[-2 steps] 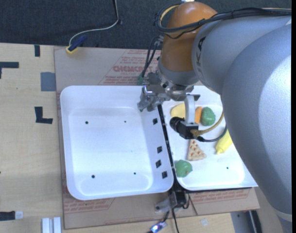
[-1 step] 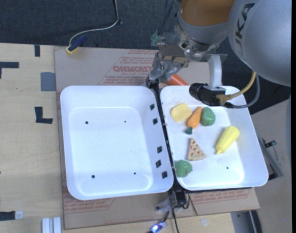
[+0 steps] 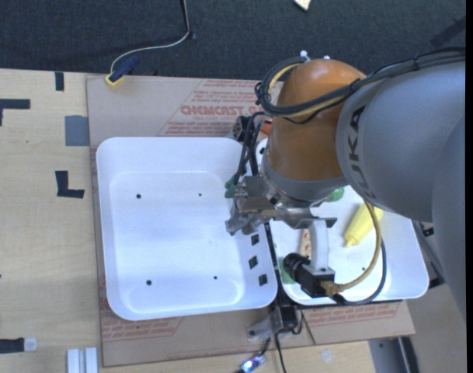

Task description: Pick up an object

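Note:
My gripper (image 3: 244,207) hangs under the big orange wrist band, over the ridge where the two white bins meet. It is seen from above, and the wrist hides most of it. In the right bin (image 3: 407,282) a yellow oblong object (image 3: 361,224) lies just right of the arm. A bit of a green object (image 3: 334,195) peeks out beneath the wrist. A brownish object (image 3: 304,244) lies partly hidden under the arm. I see nothing held by the gripper.
The left bin (image 3: 116,208) sits on a cardboard sheet (image 3: 213,111) on the bench. A white cable with a blue and yellow plug (image 3: 123,67) lies at the back. The grey arm (image 3: 411,146) covers much of the right bin.

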Controlling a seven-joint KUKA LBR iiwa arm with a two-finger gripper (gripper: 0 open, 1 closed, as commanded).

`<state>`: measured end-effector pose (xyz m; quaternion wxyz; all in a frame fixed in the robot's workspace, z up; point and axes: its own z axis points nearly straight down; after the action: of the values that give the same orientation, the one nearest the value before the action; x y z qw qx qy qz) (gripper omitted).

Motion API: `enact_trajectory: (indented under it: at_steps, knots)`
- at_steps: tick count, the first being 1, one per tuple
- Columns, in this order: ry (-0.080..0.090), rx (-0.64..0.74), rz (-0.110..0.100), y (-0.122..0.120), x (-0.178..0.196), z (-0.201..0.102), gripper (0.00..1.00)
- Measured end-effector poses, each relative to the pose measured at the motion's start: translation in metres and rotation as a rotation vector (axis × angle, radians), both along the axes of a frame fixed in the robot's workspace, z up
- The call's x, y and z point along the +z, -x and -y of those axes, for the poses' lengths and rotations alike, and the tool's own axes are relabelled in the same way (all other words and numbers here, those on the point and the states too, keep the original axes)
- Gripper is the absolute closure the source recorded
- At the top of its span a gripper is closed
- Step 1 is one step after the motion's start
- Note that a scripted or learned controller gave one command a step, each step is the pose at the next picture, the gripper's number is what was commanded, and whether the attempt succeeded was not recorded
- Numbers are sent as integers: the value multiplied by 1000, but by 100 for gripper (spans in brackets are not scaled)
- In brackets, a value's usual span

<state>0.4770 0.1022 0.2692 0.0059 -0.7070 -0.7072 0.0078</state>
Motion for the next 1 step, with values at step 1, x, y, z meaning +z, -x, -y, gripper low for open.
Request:
enact_trajectory:
  at_steps: [1]
  knots:
    - [-6,6,31,-34,118,-30,100]
